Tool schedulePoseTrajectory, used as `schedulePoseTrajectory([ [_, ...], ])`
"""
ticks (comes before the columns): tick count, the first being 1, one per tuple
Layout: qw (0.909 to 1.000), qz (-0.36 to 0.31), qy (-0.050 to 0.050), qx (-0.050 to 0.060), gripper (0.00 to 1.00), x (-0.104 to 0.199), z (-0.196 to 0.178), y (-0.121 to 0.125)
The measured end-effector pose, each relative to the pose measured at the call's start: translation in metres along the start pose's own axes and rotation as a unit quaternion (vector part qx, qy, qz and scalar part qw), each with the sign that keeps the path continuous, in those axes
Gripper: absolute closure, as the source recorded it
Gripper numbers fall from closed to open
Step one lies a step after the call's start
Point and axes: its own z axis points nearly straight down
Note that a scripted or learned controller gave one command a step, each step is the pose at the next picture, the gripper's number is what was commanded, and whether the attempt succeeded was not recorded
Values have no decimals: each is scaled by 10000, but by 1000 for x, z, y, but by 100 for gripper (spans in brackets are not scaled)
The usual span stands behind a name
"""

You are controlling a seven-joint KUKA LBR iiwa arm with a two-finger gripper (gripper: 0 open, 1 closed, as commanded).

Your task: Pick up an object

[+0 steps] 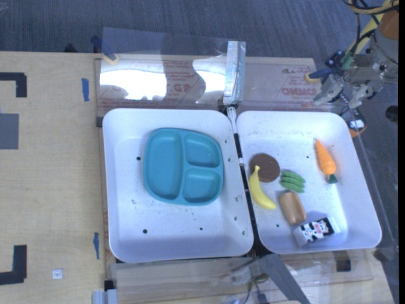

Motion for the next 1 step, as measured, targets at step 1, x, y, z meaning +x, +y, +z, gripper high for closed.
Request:
schedulePoseTrajectory([
  [1, 9997, 225, 7, 56, 0, -29, 119, -35],
])
